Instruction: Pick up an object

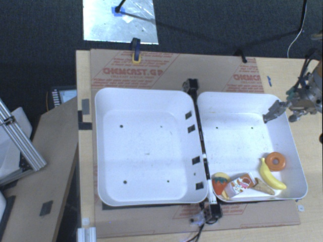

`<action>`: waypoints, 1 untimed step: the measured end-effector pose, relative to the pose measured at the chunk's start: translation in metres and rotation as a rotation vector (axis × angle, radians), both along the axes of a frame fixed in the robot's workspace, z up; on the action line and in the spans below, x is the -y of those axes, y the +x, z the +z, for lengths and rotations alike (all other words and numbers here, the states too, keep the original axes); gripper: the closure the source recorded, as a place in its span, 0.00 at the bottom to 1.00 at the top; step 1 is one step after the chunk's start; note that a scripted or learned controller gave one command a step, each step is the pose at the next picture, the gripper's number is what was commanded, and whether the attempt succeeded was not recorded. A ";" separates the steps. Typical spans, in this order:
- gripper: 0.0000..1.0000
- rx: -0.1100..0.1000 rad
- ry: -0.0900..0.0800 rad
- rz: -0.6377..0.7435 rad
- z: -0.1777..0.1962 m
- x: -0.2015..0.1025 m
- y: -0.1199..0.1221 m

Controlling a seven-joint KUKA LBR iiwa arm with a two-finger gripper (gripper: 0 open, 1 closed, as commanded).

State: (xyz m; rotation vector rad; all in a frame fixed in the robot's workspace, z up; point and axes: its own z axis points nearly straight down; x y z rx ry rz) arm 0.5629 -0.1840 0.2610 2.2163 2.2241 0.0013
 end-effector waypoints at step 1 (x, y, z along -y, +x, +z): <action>0.00 0.011 -0.002 0.005 0.100 -0.033 -0.005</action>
